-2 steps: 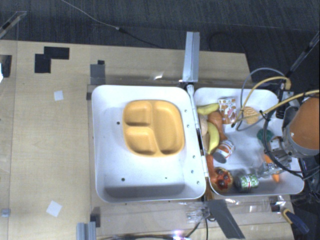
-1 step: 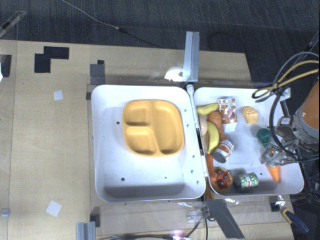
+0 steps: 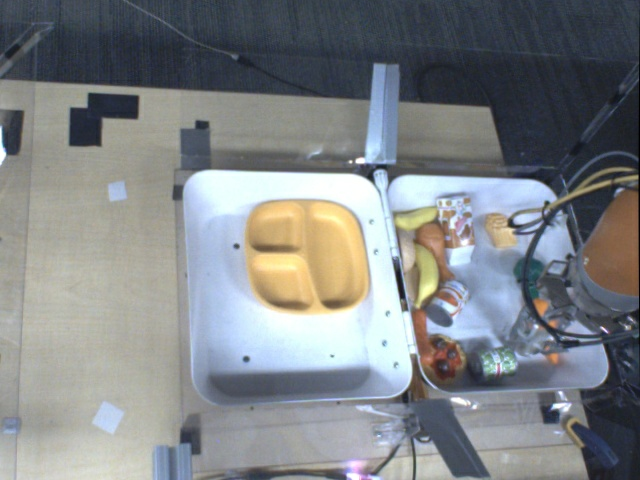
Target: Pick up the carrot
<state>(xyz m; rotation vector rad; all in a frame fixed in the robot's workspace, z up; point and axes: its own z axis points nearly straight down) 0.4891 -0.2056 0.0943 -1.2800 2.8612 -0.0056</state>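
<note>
Over the right bin [image 3: 590,373], near its right wall, the gripper [image 3: 535,330] hangs low under the orange-banded arm [image 3: 610,253]; cannot tell its state, cables and wrist hardware crowd it. Carrot [image 3: 433,242] lies at the bin's left side, against the divider, touching the bananas [image 3: 424,268]: one banana above it, one curving below. Well apart from the gripper. Small carton [image 3: 455,219] just right of the carrot. Tilted can [image 3: 449,300] below the bananas. Green can [image 3: 494,364] on its side near the front wall. Left bin [image 3: 215,278] holds a yellow divided plate [image 3: 305,255].
</note>
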